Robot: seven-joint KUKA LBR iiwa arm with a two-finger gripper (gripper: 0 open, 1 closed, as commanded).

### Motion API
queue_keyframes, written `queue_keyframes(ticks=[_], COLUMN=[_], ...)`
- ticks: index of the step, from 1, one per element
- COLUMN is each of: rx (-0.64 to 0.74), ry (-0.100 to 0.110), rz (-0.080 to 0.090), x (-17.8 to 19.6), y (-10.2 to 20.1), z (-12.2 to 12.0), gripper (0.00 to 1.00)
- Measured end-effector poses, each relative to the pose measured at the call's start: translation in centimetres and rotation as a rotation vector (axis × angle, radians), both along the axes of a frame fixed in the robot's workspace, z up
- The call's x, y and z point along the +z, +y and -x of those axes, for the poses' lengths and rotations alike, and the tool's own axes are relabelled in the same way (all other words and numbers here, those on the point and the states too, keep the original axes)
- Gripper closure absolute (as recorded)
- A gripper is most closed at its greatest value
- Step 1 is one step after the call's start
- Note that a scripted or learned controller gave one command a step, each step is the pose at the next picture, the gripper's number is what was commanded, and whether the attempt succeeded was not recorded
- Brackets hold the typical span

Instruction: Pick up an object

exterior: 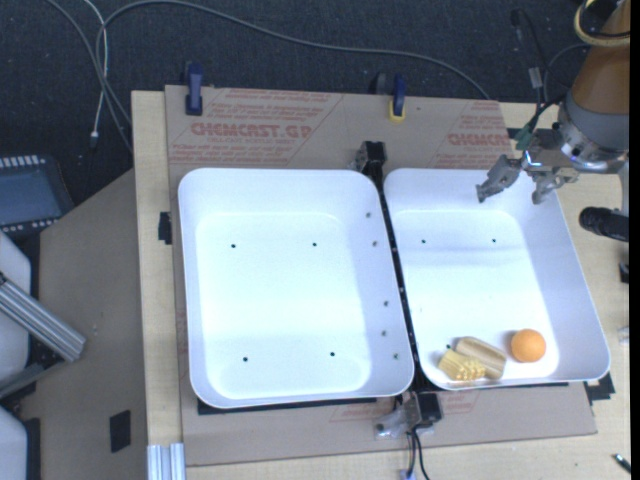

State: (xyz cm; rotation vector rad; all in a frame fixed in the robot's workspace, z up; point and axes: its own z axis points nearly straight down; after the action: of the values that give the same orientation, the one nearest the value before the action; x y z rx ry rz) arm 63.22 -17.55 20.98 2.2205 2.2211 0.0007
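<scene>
In the right bin [560, 258], near its front edge, lie an orange ball [528, 345], a tan bread-like roll [482, 351] and a small yellow corn-like piece [461, 368] touching the roll. My gripper [518, 184] hangs over the bin's far right corner, well away from those objects. Its two fingers are spread apart and nothing sits between them. The grey arm with its orange band [603, 83] rises behind it at the upper right.
The left bin [195, 268] lies beside the right one, sharing a middle edge. Both rest on a cardboard sheet [260, 118] held by blue clamps at the back. Cables run across the dark floor beyond the bench.
</scene>
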Motion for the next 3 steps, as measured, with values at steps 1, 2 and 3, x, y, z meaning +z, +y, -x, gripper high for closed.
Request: queue_keyframes(ticks=[1, 2, 3], rx=[0.006, 0.008, 0.006], ry=[0.003, 0.000, 0.001], rz=[-0.003, -0.003, -0.002], x=[-3.6, -2.1, -2.2], y=[8.3, 19.0, 25.7], z=[1.5, -0.4, 4.3], gripper=[0.00, 0.00, 0.00])
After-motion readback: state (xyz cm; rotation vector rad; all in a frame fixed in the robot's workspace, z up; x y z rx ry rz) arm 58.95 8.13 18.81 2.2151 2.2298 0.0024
